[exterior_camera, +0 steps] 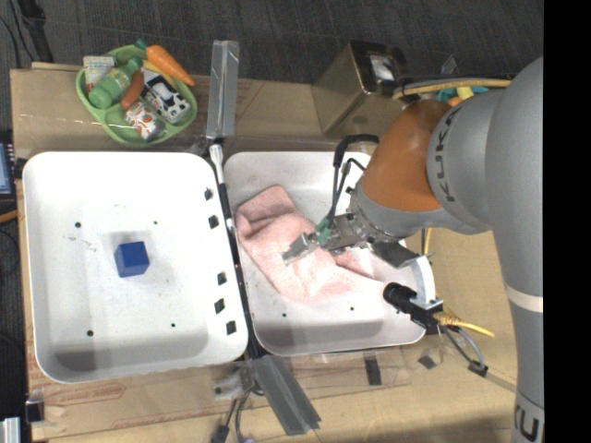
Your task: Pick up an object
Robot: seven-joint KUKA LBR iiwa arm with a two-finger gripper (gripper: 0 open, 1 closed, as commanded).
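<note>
A crumpled pink cloth (277,238) lies in the right bin (305,335), spread from its upper left toward the middle. My gripper (303,245) reaches in from the right and sits low over the cloth's middle, its metal fingers (297,247) pointing left and touching or just above the fabric. Nothing is visibly lifted between them. A blue cube (132,257) rests alone in the left bin (55,340), left of centre, far from the gripper.
A green bowl (137,90) of toy food stands on the bench beyond the left bin. A brown box (355,86) sits behind the right bin. The grey and orange arm covers the right bin's right side.
</note>
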